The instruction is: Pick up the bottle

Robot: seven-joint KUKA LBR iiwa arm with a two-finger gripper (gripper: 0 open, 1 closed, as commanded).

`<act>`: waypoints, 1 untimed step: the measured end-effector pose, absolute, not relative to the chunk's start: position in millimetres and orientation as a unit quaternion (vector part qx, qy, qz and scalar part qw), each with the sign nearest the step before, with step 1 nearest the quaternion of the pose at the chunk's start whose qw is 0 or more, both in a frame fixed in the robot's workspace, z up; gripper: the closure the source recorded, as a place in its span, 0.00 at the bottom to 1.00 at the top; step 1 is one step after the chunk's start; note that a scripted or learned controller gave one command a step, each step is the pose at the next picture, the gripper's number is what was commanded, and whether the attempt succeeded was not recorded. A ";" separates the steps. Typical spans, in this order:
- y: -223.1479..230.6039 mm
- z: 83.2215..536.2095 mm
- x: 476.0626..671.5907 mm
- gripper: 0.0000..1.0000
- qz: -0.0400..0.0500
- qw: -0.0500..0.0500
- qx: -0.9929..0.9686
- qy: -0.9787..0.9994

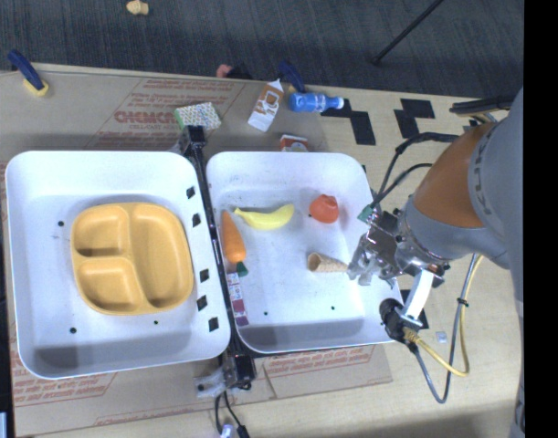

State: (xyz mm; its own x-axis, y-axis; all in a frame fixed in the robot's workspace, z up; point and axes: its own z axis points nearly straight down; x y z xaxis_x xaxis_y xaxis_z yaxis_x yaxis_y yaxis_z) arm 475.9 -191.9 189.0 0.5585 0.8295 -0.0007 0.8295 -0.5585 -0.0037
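A dark carpeted floor (260, 16) lies behind the counter (461, 391), which is covered with flattened printed cardboard (151, 108) and carries two shallow white bins side by side.

The left bin (23, 245) holds a yellow divided plate (132, 255) with three compartments, lying near the bin's middle. The right bin (288, 331) holds four things: a yellow banana (266, 216) near its far side, an orange carrot (234, 239) lying along its left wall just beside the banana's end, a small red-orange rounded piece (324, 208) — possibly a toy fruit, too small to tell — and a tan cone (326, 263) lying on its side toward the right wall.

The bottle (310, 103), blue with a pale cap end, is in neither bin. It lies on its side on the counter beyond the right bin's far rim, next to a small white carton (265, 106); another small box (293, 141) sits between it and the bin.

The gripper (368, 265) sits low at the right bin's right wall, just beside the wide end of the cone and well apart from the bottle. Its fingers are lost in the metal clutter of the wrist, so I cannot tell how far open they are, and nothing shows between them. Black and yellow cables (443, 354) trail from the arm (461, 199) over the counter.
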 end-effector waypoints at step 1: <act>-147.6 220.8 476.5 1.00 0.000 0.001 -0.858 -0.514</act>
State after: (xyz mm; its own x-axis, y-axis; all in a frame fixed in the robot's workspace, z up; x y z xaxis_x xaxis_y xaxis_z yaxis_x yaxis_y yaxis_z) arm 476.5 -147.6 220.8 0.4720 0.8816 0.0007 0.8816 -0.4720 -0.0028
